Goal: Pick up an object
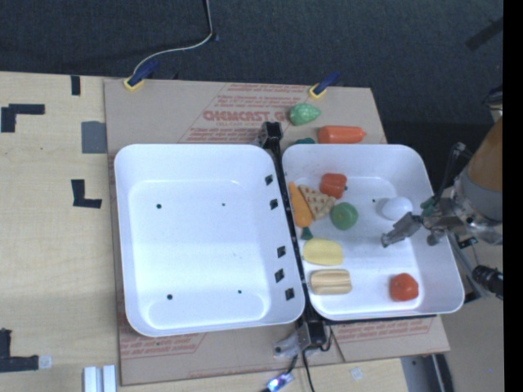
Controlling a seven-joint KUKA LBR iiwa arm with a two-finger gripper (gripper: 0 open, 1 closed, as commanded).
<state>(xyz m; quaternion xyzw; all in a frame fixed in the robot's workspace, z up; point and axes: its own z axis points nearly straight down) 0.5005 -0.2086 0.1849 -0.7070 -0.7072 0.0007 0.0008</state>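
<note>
Camera view, from above at a slant. 2 shallow white bins sit side by side on a cardboard sheet printed in red, which lies on a pale wooden bench. The left bin holds no objects; dark clips line the seam where it meets the right bin.

The gripper reaches in from the right over the right bin's right half. A dark finger slants down toward the bin floor; whether the fingers are spread or closed cannot be told, and nothing is seen between them.

Candidate objects in the right bin:
- A white ball-like piece lies just far of the gripper, nearest to it.
- A red tomato-like piece lies near of the gripper, in the bin's near right corner.
- A green round piece lies left of the gripper, with open floor between them.
- A red pepper-like piece sits just far of the green one.
- An orange carrot and a tan wedge lie against the left wall.
- A yellow piece and a tan bread roll lie toward the near left.

Outside the bin, on the cardboard at the far side, lie a green piece and an orange-red piece. 2 clamps with yellow and blue parts grip the sheet's far edge. A white cable runs over the dark cloth beyond.
</note>
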